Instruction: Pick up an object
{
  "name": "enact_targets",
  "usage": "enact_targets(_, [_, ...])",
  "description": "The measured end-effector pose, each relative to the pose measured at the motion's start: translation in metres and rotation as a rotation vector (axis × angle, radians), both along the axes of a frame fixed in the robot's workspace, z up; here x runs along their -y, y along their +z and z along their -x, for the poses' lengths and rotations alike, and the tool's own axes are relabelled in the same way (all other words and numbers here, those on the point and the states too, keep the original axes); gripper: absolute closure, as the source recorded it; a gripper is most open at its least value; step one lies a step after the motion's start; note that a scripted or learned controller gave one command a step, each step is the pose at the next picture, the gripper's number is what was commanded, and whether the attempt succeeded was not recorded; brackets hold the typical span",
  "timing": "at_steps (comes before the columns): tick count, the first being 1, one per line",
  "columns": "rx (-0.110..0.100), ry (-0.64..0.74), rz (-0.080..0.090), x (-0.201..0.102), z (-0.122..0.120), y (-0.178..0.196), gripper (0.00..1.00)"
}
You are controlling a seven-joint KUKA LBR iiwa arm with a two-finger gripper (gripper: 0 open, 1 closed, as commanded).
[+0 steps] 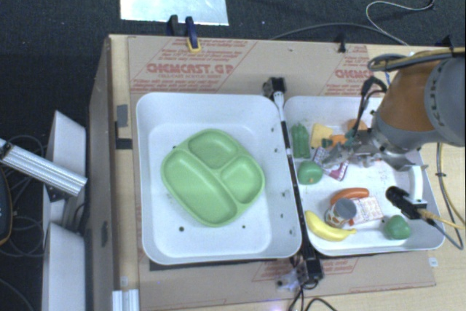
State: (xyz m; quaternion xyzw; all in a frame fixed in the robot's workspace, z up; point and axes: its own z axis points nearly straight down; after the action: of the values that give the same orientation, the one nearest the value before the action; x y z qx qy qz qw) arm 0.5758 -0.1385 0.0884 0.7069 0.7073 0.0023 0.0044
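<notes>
My gripper (336,154) reaches in from the right and hangs low over the upper middle of the right bin (426,247). It is directly over a pink and white packet (333,167). Close around it lie a yellow wedge (320,133), a green bottle-shaped thing (299,140), a green ball (309,172) and a small orange piece (354,124). Whether anything is held is hidden by the gripper body.
Nearer the front of the right bin are a red sausage (350,194), a can (342,213) lying on a labelled packet, a banana (327,228) and a second green ball (397,228). The left bin (156,127) holds a green divided plate (211,177).
</notes>
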Motion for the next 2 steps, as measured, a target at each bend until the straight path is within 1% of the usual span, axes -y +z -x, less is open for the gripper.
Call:
enact_targets(1, [0.004, 0.003, -0.001, -0.012, -0.070, 0.001, 0.00])
enact_targets(2, [0.003, 0.005, -0.001, -0.012, -0.071, 0.013, 1.00])
